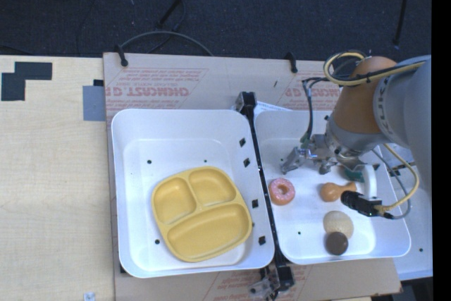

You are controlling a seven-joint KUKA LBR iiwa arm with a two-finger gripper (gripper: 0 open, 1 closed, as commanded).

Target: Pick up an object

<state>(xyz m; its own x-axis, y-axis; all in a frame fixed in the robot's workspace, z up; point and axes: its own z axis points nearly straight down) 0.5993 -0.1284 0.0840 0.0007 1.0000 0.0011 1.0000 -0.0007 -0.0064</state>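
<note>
1. Red block lettering is printed on the brown cardboard sheet [169, 84] under the bins; it runs upside down in this view and I cannot read it with confidence.
2. The landmark is the pink doughnut [282, 191], a small ring with a pale centre, lying on the floor of the right bin [394, 250] close to the divide between the bins.
3. The gripper [308, 161] hangs just above and to the right of the doughnut; its metal fingers [290, 163] stand apart, and nothing is seen between them.
4. Right of the doughnut lies an orange, pear-shaped piece [334, 189] with a narrow neck, smooth and glossy.
5. Below and right of the doughnut sit a pale round object [338, 223] and, touching it underneath, a dark brown ball [337, 243].
6. Left of the doughnut, across the divide, the left bin [134, 151] of smooth white plastic holds a yellow tray [202, 212] with three compartments and rounded corners, lying flat and slightly turned.
7. The desk [49, 187] further left is pale wood grain with dark rectangular patches.
8. Up and right of the doughnut, the arm's orange band [359, 106] is wrapped by a yellow cable [338, 65].
</note>
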